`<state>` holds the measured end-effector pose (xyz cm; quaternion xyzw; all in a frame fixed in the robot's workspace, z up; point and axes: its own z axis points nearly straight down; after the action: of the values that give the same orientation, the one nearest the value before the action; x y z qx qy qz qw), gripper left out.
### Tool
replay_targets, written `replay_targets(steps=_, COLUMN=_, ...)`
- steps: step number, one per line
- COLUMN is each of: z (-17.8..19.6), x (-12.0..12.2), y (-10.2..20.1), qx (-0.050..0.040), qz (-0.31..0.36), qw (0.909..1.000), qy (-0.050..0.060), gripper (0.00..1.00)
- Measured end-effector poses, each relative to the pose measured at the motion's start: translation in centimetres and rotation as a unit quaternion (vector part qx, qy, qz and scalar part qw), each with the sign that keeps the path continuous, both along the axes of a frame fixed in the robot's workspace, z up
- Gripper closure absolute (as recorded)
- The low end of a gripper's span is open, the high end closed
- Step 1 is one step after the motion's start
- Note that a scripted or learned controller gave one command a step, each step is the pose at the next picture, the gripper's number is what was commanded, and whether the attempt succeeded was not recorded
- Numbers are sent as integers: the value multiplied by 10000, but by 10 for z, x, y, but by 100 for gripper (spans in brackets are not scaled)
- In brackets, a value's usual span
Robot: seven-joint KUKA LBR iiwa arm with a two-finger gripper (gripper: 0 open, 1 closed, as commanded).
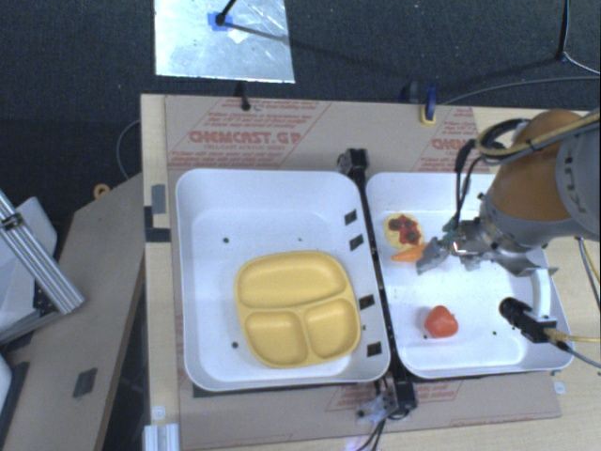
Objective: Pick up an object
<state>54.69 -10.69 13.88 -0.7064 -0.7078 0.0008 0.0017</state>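
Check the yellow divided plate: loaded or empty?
Empty. The yellow divided plate in the left bin shows three bare compartments.

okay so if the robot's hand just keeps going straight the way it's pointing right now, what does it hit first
Probably the small yellow, red and orange food piece. The hand points leftward toward it in the right bin. Height is hard to judge from above, so it might pass over.

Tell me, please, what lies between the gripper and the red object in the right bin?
In the camera view, just bare white bin floor separates the gripper from the red object; the small pizza-like toy sits on the gripper's other side.
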Motion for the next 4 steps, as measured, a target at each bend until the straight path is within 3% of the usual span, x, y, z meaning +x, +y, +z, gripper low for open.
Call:
replay_targets(steps=1, z=-52, x=0, y=0, qx=-2, qz=-5, qw=10000, qy=-4, gripper=0)
replay_targets(steps=2, z=-39, x=1, y=0, qx=-8, qz=-6, qw=10000, qy=-25, gripper=100)
replay_targets(steps=4, z=78, x=15, y=1, qx=-14, qz=16, qw=10000, qy=-53, gripper=100)
